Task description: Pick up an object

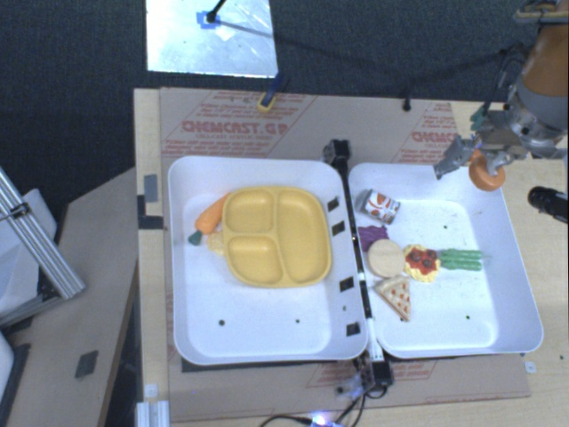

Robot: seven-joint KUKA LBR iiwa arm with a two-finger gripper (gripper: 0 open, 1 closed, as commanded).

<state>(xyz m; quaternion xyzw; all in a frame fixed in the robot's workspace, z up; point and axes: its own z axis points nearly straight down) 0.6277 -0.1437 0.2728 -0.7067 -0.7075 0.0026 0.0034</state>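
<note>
1. Dark carpet around a tan bench (98, 238); cardboard sheet under two white bins, a shiny metal plate (211, 25) on the floor beyond.
2. Left bin (267, 336): yellow divided plate (271, 236) in the middle, orange carrot (211, 213) wedged against its left rim, likely just where it was dumped.
3. Right bin (471, 318): small can (380, 206) on its side near the divider, purple piece (372, 236), round beige disc (386, 258), spaghetti toy (422, 262), green asparagus (459, 258), pizza slice (396, 297), all clustered left of centre, touching or just beside each other.
4. Arm in from the right, gripper (484, 154) above the right bin's far right corner, raised clear of the cluster.
5. Orange round object (485, 176) directly under the jaws, seemingly pinched between them; probably the picked thing, lifted out of the bin.
6. Risk: hold looks shallow, could slip.
</note>
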